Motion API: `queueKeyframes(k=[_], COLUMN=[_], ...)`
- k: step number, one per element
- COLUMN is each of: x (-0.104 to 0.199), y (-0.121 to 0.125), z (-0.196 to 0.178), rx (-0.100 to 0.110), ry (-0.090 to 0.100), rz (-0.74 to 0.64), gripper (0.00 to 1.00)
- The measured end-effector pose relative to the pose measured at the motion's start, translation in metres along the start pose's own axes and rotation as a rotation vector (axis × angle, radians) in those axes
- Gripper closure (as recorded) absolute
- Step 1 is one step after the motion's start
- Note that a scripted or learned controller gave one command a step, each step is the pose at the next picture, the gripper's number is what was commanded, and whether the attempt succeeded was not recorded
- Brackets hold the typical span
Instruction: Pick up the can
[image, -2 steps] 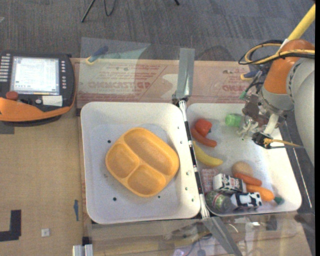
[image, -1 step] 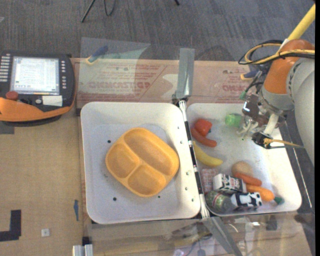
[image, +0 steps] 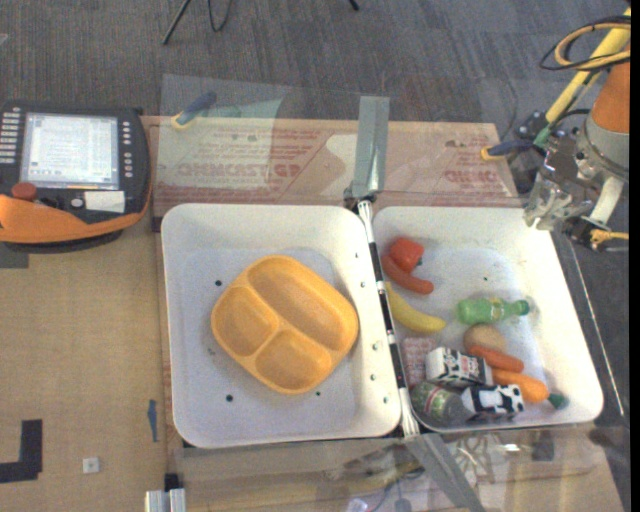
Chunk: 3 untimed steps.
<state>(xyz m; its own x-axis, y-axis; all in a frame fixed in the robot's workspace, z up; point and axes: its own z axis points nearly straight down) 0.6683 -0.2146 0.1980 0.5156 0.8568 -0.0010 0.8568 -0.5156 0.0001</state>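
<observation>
Still unpicked: can (image: 438, 400) lying flat at right bin's (image: 575, 300) near-left corner, long axis roughly across the view, diagonally across the bin from gripper (image: 560, 205) hovering above far-right rim; grip state indiscernible.

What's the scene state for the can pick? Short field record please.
target: can, lying on its side at the near edge of the right bin
touching can: black-and-white carton at its right end
other items in right bin: red pepper, banana, green bottle, carrot
left bin: orange divided plate
gripper: above far right corner of right bin, away from can
can status: not picked
</observation>
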Motion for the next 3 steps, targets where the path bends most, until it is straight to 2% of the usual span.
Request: queueKeyframes(k=[1,2,3], x=[0.003,0.069,-0.001], y=[-0.030,-0.043,-0.104], z=[0.113,0.059,0.083], rx=[-0.003,0.003,0.006], ry=[0.002,-0.001,0.000], rz=[-0.054,0.276,0.086], gripper=[0.00,0.00,0.00])
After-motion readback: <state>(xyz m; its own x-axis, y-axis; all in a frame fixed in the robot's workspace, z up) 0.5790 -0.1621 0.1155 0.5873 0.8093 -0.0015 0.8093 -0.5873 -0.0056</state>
